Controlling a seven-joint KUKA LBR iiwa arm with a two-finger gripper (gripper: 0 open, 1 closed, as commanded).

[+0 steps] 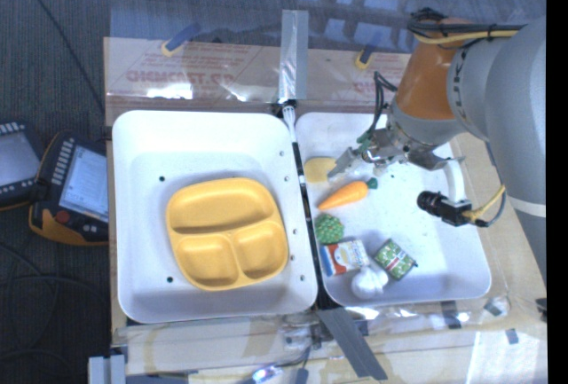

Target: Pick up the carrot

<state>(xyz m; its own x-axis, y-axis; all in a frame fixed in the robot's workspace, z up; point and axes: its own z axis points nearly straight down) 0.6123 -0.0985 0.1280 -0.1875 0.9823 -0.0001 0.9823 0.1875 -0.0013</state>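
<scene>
Right of centre in the frame, the carrot (344, 194) lies loose in the right bin (461, 276), gripper (371, 153) just above it, grip state I cannot tell, so I fear it nudging the carrot against the lemon (319, 168).

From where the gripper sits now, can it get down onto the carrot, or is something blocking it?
Probably yes. The gripper is just above the carrot in the right bin. The carrot's top is uncovered; the yellow item and the green one lie beside it, close.
</scene>
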